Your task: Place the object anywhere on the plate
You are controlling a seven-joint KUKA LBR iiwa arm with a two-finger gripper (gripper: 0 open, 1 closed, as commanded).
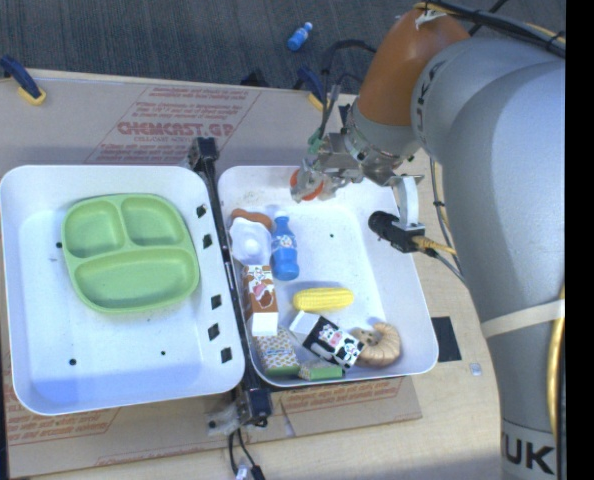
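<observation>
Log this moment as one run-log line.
claw: over right bin far edge, grip unclear | plate: green, left bin, bare | toys: right bin | placement: not done

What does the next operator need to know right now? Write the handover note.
Gripper: above the right bin's far edge; a small reddish thing sits at its tip, and whether it is gripped is unclear.
Green plate: in the left bin, nothing on it.
Blue bottle, corn cob and croissant lie in the right bin.
Done: nothing placed. Left: get one object onto the plate.
</observation>
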